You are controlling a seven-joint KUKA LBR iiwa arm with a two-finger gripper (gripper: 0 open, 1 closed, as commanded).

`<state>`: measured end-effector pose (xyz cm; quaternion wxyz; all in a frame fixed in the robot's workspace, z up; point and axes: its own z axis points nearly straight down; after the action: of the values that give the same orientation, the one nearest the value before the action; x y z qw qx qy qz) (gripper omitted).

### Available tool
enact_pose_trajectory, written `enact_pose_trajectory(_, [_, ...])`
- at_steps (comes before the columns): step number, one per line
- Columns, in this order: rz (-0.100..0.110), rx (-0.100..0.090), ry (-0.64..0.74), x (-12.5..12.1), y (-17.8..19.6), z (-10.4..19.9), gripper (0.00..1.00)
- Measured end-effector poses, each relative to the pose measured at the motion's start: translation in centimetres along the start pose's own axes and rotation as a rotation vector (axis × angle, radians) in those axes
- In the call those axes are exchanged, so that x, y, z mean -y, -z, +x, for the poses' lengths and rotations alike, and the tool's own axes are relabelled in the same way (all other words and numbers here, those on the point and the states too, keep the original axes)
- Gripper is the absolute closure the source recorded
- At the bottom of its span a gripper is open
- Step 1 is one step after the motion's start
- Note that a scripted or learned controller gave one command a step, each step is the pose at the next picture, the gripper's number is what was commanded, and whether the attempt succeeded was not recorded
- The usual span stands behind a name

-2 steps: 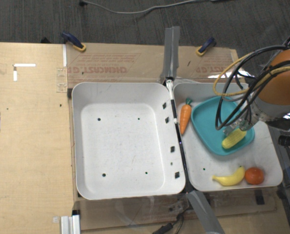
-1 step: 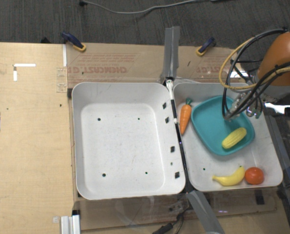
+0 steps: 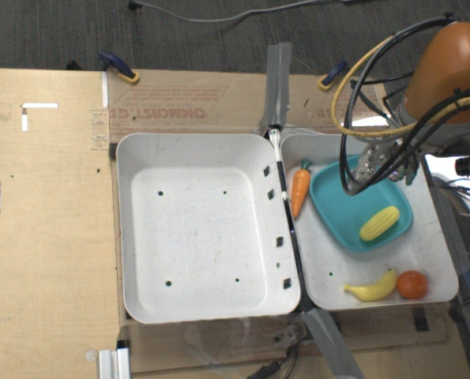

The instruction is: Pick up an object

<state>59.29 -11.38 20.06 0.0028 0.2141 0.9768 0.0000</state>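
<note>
Four candidates sit in the right white bin (image 3: 444,287): orange plastic carrot (image 3: 299,191), yellow corn cob (image 3: 379,223) on a teal plate (image 3: 337,212), yellow banana (image 3: 373,288), red tomato (image 3: 412,285). Gripper (image 3: 374,166) hovers over the plate's upper edge; cables obscure its state. Nothing lifted; the pick remains.

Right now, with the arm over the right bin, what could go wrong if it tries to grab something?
1. The corn lies on the tilted teal plate; a push from above may tip the plate or roll the corn off.
2. The banana and tomato sit together near the right bin's front wall, so a grasp may catch both or neither.
3. The looping cables hang around the gripper and could snag.
</note>
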Motion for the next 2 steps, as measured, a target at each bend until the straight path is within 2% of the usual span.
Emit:
enact_pose_trajectory(1, [0.001, -0.001, -0.027, 2.9, -0.6, -1.9, 1.0])
enact_pose_trajectory(2, [0.004, -0.005, -0.506, 1.7, -4.1, 1.5, 1.0])
